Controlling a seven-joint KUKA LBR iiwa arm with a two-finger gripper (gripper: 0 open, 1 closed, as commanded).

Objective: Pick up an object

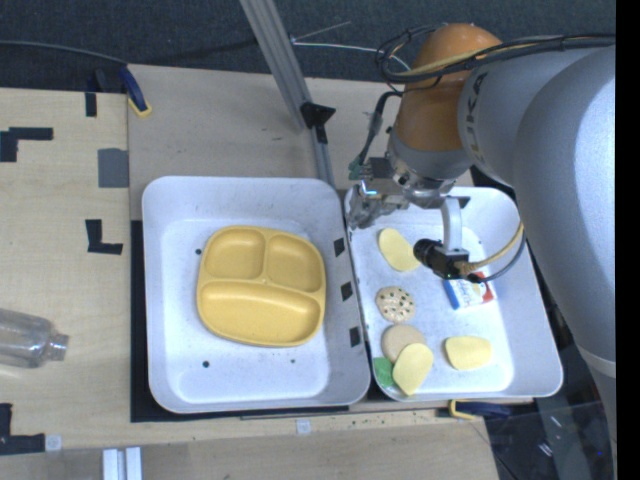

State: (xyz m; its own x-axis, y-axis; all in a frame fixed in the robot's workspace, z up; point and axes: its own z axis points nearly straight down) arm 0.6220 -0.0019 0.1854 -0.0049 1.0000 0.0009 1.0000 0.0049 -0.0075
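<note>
The grey arm (560, 158) comes in from three o'clock, its orange band (440, 78) sitting at about one o'clock of the scene, and its end effector (385, 193) hangs over the twelve o'clock end of the right bin (530, 368), close to the rim shared with the left bin (165, 368). Whether the end effector is apart or together cannot be told, since the wrist hides it from above. Nothing is seen held by it. The things to pick lie in the right bin: a pale yellow oval piece (398, 251) just below the end effector, toward six o'clock of it; a speckled round cookie (395, 303) further toward six o'clock; a beige round piece (402, 340) beyond that, overlapped by a yellow-green slice (413, 368) with a small green item (383, 373) at its nine o'clock side; another yellow oval piece (468, 352) at about four o'clock of the cookie; and a small red, white and blue packet (468, 293) toward three o'clock of the cookie, near a black fitting (440, 258) on the arm. The left bin holds a yellow divided plate (262, 286) in its middle. On the worktop (60, 188), at nine o'clock and well apart from the bins, lies a clear plastic bottle (28, 340) on its side.
</note>
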